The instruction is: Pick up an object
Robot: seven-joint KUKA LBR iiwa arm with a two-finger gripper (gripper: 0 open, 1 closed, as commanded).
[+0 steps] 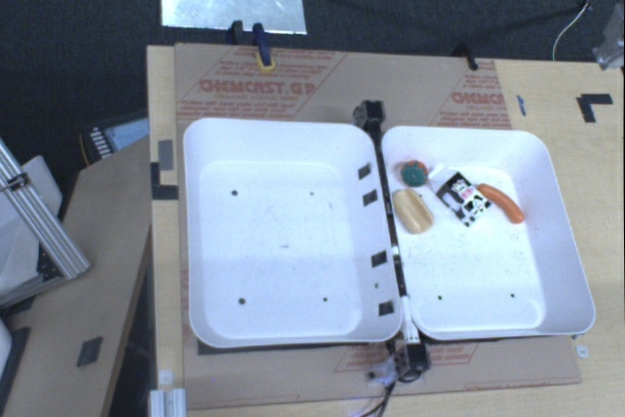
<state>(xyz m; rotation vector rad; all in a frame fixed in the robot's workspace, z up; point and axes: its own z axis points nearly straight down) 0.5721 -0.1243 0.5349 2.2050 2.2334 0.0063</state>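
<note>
Fingers: released or clenched, I cannot tell at this moment, so let's talk targets. All four candidates sit bunched in the right bin [571, 259], up toward its far left corner, close to the divide with the left bin [200, 239]. Nearest that corner is a small green ball [415, 173]; just in front of it lies a tan bun [413, 210]; beside them a black-and-white box [462, 196]; and touching or nearly touching that, an orange sausage [500, 202] lying at a slant.

My pick would be the sausage. It looks light, probably soft plastic or foam, and a bit smooth, so a squeeze across its narrow middle should hold best. The ball looks likely to roll away, and the box appears stiff but crowded on both sides.

Room to move? Plenty on the sausage's outer side and toward the near edge of the bin, where the floor lies bare. The tight spots are the box right alongside and the far rim behind, beyond which bare table [547, 88] stretches.
</note>
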